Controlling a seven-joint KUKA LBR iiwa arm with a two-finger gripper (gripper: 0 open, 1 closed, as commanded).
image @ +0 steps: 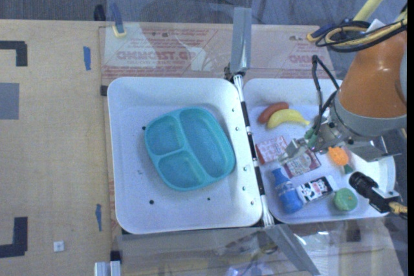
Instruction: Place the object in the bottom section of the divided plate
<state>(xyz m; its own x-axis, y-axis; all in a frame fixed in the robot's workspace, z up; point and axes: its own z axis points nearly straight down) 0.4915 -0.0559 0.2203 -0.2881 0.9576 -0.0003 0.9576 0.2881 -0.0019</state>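
Gripper (299, 147) hovered low over red-and-white packets (272, 150) in right bin (385, 172); finger opening could not be told, no object visibly held. Divided plate (189, 147) sat in left bin (129, 106).

The right bin (381, 213) holds a banana (288, 117) touching a sausage (273, 111), a blue bottle (286, 192), a small milk carton (315, 189), and a green ball (345, 200).

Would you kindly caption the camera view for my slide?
Claw hovering over toy food in the right bin; teal divided plate waits in the left bin.
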